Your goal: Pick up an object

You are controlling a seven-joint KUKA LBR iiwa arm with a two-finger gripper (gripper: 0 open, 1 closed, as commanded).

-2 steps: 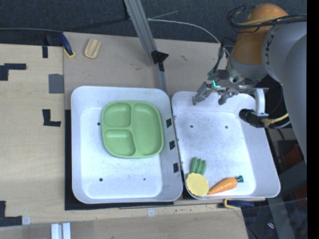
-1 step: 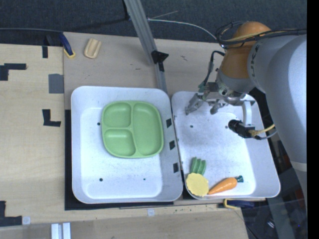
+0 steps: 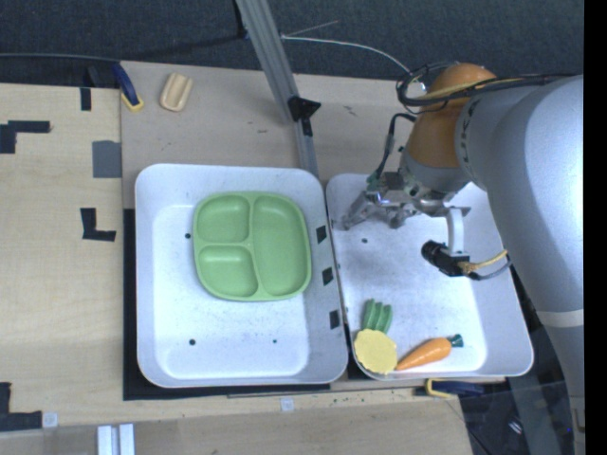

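Observation:
My gripper (image 3: pixel 372 218) hangs over the far left part of the right bin (image 3: pixel 493 349), near the divider between the bins. Its two fingers are spread open, with only bare white bin floor between them. A toy corn cob (image 3: pixel 376 341), yellow with a green husk, lies at the near edge of the right bin. Next to it on the right is an orange carrot (image 3: pixel 424 353) with a green top. Both lie well nearer the front than the gripper. A green divided plate (image 3: pixel 252 245) sits in the left bin (image 3: pixel 161 349).
A slanted metal pole (image 3: pixel 270 50) crosses the bench behind the bins. A tan block (image 3: pixel 175 92) and a blue-and-yellow item (image 3: pixel 128 86) lie on the bench at the far left. The bulky grey arm (image 3: pixel 541 188) covers the right side.

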